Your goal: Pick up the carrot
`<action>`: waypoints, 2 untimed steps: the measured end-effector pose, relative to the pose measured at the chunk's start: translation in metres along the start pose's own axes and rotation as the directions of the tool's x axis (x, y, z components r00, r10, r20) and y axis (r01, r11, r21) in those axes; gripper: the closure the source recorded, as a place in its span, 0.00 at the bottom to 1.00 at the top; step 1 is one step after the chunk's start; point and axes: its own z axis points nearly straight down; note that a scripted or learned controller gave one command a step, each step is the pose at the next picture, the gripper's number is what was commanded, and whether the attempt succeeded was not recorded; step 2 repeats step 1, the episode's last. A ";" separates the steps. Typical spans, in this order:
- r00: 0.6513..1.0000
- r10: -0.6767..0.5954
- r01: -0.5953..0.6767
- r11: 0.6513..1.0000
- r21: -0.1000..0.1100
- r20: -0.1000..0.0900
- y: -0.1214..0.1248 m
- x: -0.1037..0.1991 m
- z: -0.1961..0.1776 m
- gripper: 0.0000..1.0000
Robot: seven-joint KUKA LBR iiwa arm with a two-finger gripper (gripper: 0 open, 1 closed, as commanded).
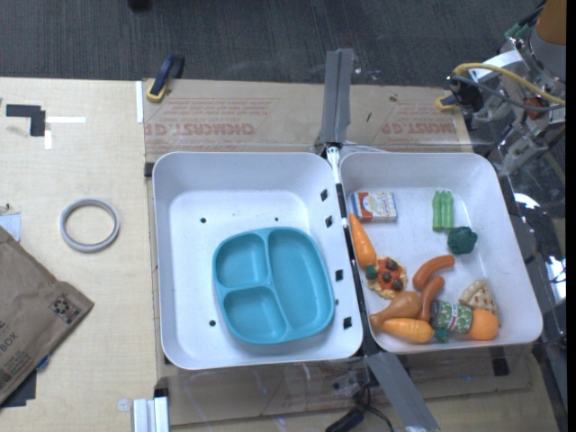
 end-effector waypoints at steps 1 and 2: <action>1.000 0.001 -0.001 1.000 0.000 0.000 -0.009 0.003 0.005 0.00; 1.000 0.001 -0.001 1.000 0.000 0.000 -0.009 0.003 0.005 0.00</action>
